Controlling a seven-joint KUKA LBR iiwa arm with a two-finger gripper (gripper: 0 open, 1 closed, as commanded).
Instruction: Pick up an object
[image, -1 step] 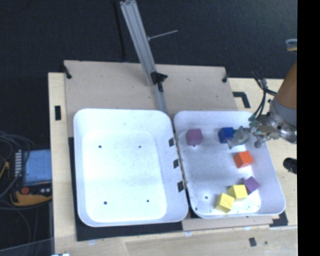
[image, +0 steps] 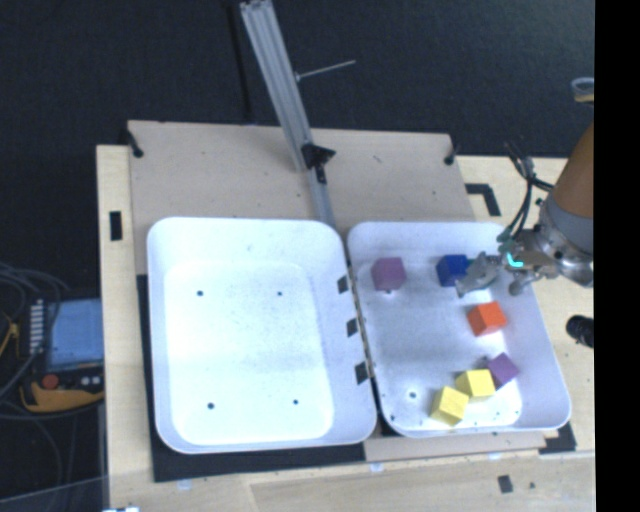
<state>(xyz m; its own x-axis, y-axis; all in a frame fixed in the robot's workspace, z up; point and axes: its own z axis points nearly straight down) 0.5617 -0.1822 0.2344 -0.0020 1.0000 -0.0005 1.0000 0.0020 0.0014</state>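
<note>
Blocks sit in the right bin (image: 545, 345): a purple cube (image: 388, 273), a blue cube (image: 452, 269), an orange cube (image: 487, 318), two yellow cubes (image: 465, 392) and a smaller purple block (image: 503, 368). I see the gripper (image: 492, 276) just right of the blue cube; I cannot tell its opening, and I see no block in it. The left bin (image: 160, 300) lies beside.

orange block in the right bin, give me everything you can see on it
The orange block is a small cube, matte, plain orange, no markings visible. It sits flat on the floor of the right bin, toward the right wall, turned slightly askew. Nothing touches it. The hand is just above it in the picture, beside a blue block.
</note>
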